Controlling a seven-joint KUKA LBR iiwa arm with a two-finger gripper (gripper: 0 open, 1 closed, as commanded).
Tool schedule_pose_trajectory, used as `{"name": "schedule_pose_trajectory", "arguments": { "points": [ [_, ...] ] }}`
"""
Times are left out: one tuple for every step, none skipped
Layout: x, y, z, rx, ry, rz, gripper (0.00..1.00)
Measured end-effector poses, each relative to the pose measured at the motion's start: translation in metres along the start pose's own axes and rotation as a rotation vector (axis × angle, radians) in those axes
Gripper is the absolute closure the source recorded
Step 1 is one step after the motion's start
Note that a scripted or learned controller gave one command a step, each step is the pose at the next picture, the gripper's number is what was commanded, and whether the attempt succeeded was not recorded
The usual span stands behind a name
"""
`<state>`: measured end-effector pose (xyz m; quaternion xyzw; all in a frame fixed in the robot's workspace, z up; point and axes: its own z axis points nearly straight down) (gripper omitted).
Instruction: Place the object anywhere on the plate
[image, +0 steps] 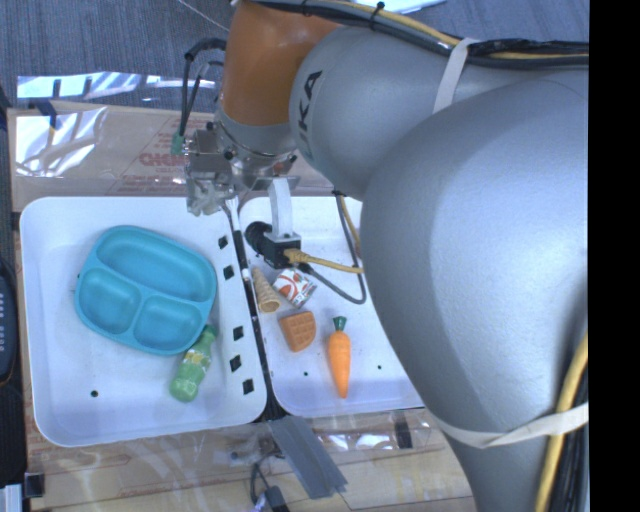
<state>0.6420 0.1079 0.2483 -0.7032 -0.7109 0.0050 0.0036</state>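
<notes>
Jaws of the gripper cannot be read as apart or together from this angle. The gripper hangs over the far rim, where the two bins meet, and nothing shows between the jaws.

Nearest the camera, a flat grey strip lies on the pale wooden bench.

Behind it sit two shallow white bins side by side. In the left bin, a green toy bottle lies on its side, its neck touching the near edge of the plate. The plate is turquoise plastic, a rounded rectangle set at a slant, with raised ridges dividing it into one large and two small compartments. It lies in the middle of the left bin.

In the right bin, an orange toy carrot with a green top lies nearest. Just beside it is a tan piece of toy bread. Farther back, a red and white can lies beside a small waffle cone close to the dividing wall. Which of these toys is meant for the plate cannot be told.

A bulky grey arm with an orange band covers the right side.

Beyond the bins lie brown cardboard with red print and shiny clear plastic, then grey carpet.
</notes>
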Motion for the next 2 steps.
{"name": "schedule_pose_trajectory", "arguments": {
  "points": [
    [-0.0012, 0.0012, -0.0036, -0.006, 0.000, 0.002, 0.00],
    [0.0000, 0.0011, -0.0131, -0.004, 0.000, -0.005, 1.00]
  ]
}}
